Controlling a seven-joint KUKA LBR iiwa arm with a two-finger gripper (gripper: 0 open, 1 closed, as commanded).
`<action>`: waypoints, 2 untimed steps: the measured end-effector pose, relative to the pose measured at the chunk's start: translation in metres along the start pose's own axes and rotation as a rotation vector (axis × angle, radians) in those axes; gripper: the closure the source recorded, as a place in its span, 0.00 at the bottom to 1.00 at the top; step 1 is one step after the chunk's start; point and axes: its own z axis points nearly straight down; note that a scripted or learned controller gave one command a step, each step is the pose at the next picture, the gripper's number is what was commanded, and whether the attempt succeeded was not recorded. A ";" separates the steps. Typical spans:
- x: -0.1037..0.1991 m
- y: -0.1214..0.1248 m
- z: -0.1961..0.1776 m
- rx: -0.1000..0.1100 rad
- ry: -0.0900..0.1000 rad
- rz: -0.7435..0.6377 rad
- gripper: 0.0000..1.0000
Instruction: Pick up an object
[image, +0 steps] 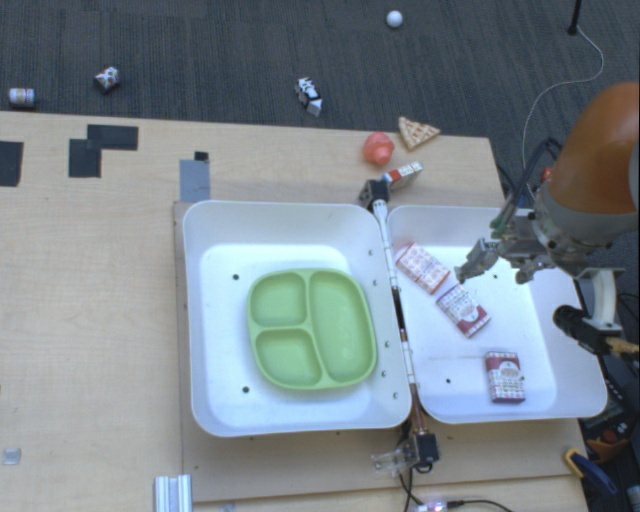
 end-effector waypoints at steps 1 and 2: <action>-0.025 -0.022 0.142 -0.005 -0.002 0.003 0.00; -0.024 -0.020 0.130 -0.011 -0.003 0.001 1.00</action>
